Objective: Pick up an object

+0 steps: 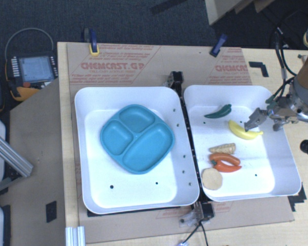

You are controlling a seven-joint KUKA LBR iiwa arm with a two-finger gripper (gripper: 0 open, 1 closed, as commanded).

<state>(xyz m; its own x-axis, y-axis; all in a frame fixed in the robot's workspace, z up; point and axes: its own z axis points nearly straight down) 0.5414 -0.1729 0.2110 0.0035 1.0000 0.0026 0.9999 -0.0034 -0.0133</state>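
Observation:
The right bin point(282, 158) holds several toy foods. There is a dark green pepper point(218, 111), a yellow banana point(245, 131), a beige ridged piece point(222, 148), an orange-red piece point(226, 162) and a tan round disc point(212, 179). My gripper point(266, 121) hangs at the bin's upper right, open, with nothing between its fingers. Its left fingertip point(254, 120) sits just above the banana's right end.
A blue divided plate point(137, 137) lies in the left bin point(92, 188). A black clip point(175, 79) stands at the top of the divider between the bins. Cables point(285, 60) run down at the right by the arm.

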